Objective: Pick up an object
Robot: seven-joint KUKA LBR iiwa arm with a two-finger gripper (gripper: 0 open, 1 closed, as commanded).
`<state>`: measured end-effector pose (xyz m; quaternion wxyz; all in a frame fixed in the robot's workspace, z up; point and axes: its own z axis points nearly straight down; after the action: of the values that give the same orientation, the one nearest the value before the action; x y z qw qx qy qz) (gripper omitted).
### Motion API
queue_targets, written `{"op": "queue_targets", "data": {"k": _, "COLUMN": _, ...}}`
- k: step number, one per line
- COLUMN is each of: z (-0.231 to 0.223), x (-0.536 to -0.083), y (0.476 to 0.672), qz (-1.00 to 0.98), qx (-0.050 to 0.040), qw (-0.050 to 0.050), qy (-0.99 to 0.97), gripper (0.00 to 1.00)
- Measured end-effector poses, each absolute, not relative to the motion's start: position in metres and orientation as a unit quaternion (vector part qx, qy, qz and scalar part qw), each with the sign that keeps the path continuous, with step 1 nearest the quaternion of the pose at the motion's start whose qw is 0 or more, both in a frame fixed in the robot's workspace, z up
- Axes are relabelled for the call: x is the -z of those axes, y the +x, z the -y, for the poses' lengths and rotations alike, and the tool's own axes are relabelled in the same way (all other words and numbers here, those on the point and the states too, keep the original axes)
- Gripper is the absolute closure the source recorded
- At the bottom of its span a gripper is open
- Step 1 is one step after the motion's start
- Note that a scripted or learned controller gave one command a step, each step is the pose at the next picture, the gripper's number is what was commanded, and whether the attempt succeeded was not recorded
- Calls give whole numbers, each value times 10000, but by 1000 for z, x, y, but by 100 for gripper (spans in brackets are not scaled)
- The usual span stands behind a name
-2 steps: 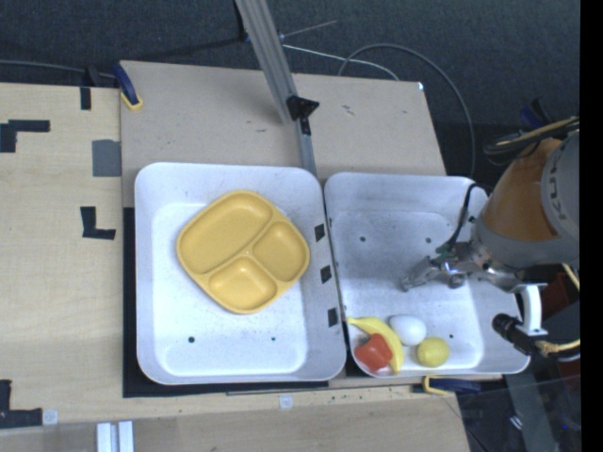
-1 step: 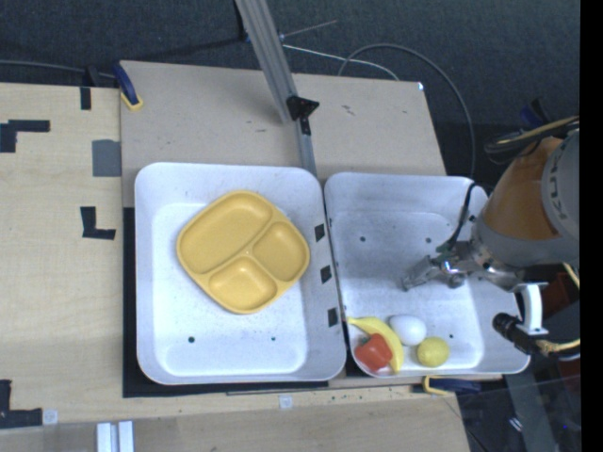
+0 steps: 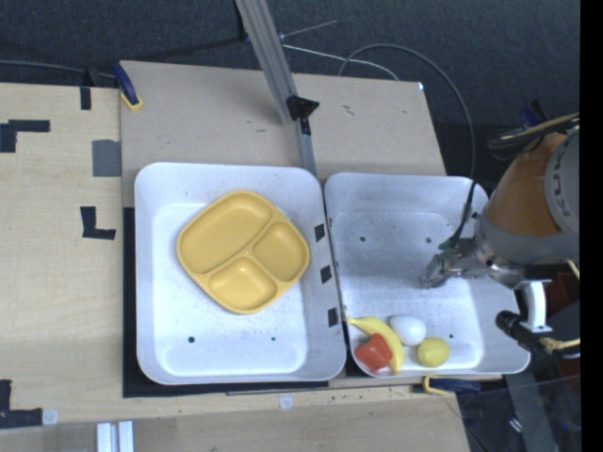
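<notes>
A yellow three-compartment plate (image 3: 243,250) lies in the left bin (image 3: 155,347). In the right bin (image 3: 396,205), near its front edge, sit a yellow banana (image 3: 381,330), a red item (image 3: 374,351), a white egg-shaped object (image 3: 408,329) and a small yellow ball (image 3: 432,351). My gripper (image 3: 437,269) hangs low over the right side of the right bin, above and behind those items. Nothing shows between its fingers.
A grey metal pole (image 3: 268,40) slants down from the top to the bins' back edge. Cables (image 3: 396,59) loop across the bench behind the right bin. The arm's bulky body (image 3: 532,205) covers the right bin's right rim.
</notes>
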<state>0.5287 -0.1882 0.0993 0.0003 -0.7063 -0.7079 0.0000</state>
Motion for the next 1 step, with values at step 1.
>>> {"op": "queue_targets", "data": {"k": 1, "z": 186, "x": -161, "y": 525, "qz": 7077, "qx": 10, "qw": -19, "qy": -7065, "gripper": 100}}
